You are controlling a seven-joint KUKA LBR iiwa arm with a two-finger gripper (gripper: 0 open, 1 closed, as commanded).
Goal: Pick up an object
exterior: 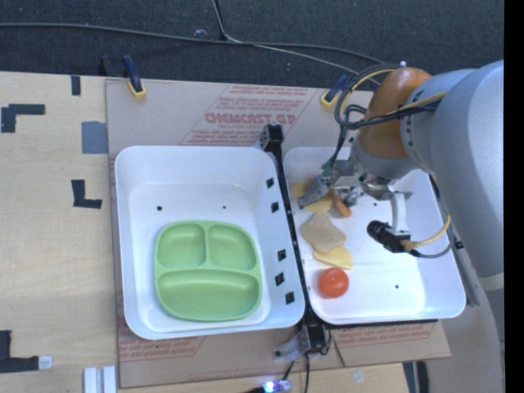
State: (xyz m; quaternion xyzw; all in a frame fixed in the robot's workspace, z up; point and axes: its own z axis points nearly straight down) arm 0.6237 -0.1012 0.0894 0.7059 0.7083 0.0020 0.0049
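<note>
The grey arm with its orange band (397,109) reaches in from the right and comes down over the far left part of the right-hand shallow white bin (426,297). Its gripper (336,188) sits among a small cluster of toy food pieces: a yellow wedge-shaped piece (311,192) and a short orange piece (341,209) lie right at the tip, touching or nearly touching it. Whether the jaws are spread or pressed together cannot be told, since the wrist and cables cover them, and nothing is visibly pinched.

Just nearer the camera lies a pale tan, bread-like slab (322,232), with a flat yellow slice (336,258) partly tucked under its near edge. A round red, tomato-like ball (332,282) rests near the yellow slice, close to the bin's left wall.

The left-hand shallow white bin (135,178) holds a light green plastic divided plate (209,270) with three compartments. Both bins sit on a brown cardboard sheet (237,113) on the wooden counter (49,219). The arm's bulk is cut off at the right.
</note>
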